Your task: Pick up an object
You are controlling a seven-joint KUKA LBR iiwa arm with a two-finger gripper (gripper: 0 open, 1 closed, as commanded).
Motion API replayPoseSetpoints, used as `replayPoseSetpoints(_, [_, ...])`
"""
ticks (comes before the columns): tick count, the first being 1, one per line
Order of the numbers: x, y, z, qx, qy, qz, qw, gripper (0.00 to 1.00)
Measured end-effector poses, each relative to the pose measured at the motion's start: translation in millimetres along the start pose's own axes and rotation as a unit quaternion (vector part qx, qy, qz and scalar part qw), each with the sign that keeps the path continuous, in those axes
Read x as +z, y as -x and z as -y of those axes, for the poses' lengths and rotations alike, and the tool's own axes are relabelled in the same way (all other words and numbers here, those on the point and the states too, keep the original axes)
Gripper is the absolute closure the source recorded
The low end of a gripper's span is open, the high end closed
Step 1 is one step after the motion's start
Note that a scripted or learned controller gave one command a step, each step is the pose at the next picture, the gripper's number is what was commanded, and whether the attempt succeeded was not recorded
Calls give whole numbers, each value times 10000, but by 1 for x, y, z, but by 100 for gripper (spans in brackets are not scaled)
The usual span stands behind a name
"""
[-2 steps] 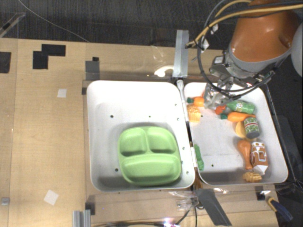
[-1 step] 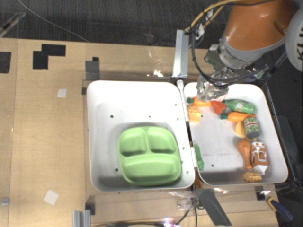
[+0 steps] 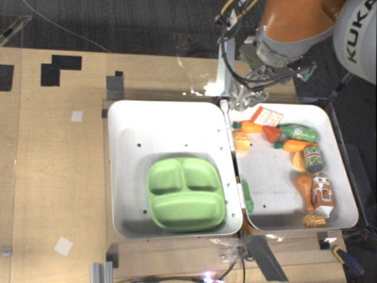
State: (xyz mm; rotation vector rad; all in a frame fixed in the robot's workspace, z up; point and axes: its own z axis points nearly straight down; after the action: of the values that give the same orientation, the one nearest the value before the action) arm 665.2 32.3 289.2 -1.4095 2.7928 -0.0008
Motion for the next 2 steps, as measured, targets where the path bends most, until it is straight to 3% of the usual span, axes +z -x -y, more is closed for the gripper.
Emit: replayPoseSetpoints(2, [-27, 3, 3, 21, -66, 94, 9999, 100])
